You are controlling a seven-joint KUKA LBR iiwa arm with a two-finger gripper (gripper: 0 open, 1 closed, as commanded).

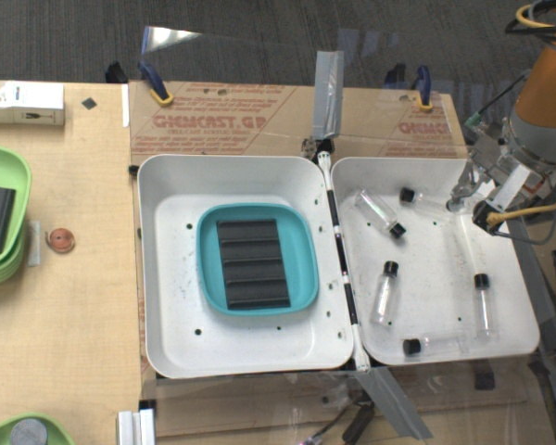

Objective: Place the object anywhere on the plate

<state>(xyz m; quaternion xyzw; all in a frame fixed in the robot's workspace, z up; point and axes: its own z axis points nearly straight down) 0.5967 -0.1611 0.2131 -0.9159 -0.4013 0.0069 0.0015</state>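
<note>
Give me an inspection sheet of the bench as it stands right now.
Surface: two white bins side by side, left bin and right bin, on a wooden bench.
Job's things: teal plate in the left bin, carrying a dark ridged insert; clear vials with black caps scattered in the right bin.
Clutter: green trays at left, white box, small round reddish item.
Grippers: pincer over the right bin's far right edge; grasp unclear.
Cables: yellow cable by the wrist.
Surroundings: cardboard clamped behind the bins, dark carpet.

Pale wooden counter (pixel 74 341), two white bins (pixel 167 276) side by side, printed cardboard (pixel 222 119) beneath them, green tray (pixel 9 170) at left edge
</note>
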